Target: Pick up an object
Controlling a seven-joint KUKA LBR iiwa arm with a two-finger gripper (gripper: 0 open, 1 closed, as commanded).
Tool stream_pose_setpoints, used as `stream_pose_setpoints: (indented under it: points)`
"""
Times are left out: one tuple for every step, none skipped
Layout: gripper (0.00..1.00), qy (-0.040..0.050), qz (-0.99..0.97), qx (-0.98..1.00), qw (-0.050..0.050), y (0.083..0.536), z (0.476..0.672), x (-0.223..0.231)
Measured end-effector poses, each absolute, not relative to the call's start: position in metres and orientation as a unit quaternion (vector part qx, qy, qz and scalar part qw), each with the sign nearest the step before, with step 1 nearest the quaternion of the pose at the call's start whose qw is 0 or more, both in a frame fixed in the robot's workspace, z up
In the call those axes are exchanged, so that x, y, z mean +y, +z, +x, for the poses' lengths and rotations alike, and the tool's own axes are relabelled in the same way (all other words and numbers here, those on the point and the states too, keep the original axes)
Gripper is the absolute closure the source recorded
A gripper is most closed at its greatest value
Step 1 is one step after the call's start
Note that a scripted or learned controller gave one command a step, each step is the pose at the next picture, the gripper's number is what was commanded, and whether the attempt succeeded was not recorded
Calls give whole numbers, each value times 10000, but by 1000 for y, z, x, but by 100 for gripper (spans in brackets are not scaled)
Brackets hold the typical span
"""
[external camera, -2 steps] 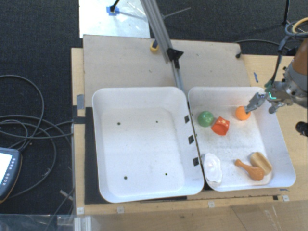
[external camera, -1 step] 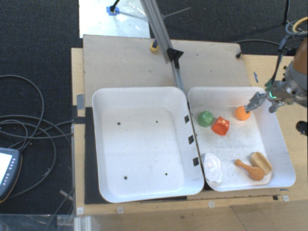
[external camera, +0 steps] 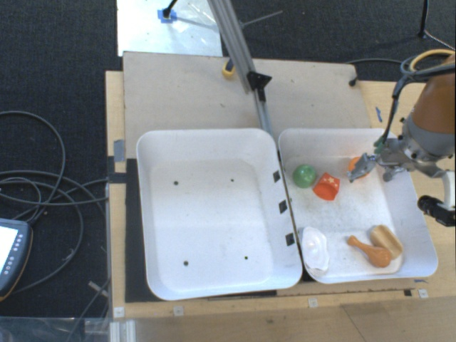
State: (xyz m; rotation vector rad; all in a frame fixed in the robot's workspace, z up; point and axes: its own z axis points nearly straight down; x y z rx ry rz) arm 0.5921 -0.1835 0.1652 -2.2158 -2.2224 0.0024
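One orange drumstick-shaped toy (external camera: pixel 370 250) lies with its narrow end pointing left; the end effector's (external camera: pixel 362 165) grip cannot be told.

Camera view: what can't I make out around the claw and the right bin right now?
- Claw: small and blurred; whether it grips anything cannot be told.
- Orange item at the claw tip: partly covered by the claw, shape unclear.
- Arm: cut off by the right edge.
- White object in the right bin: blends with the bin, outline unclear.
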Motion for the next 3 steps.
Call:
stream_pose_setpoints:
  points:
    - [0, 10, -7069, -7074, 15, 109, 590, -193]
    - [0, 0, -7066, -7076, -5, 91, 591, -193]
    - [100, -12, -7064, -7078, -20, 103, 592, -193]
